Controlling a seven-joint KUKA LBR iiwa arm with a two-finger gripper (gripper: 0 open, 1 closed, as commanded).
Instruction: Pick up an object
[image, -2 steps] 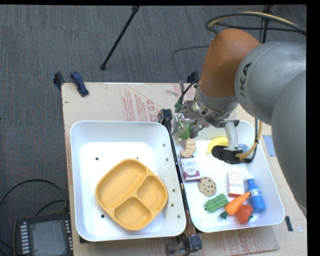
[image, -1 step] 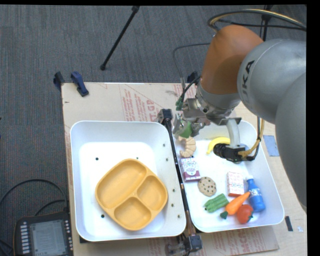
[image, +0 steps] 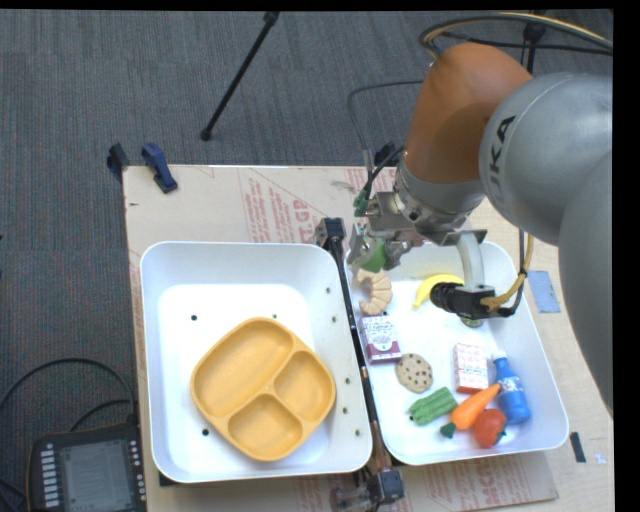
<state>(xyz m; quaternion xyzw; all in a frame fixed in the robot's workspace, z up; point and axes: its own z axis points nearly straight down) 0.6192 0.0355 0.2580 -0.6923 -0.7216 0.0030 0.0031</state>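
Gripper (image: 375, 252) sits low over the right bin's (image: 545, 355) far left corner; I see a green item (image: 373, 257) between its fingers, just above the croissant (image: 376, 292).

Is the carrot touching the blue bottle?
Touching. The camera view shows the carrot's orange tip lying against the blue bottle's side, with no gap between them.

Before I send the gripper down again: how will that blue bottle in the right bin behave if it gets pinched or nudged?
The blue bottle lies on its side, so its rounded body would likely roll under a nudge. It looks like smooth plastic, probably slippery between fingers. It lies against the carrot and tomato, which may shift with it.
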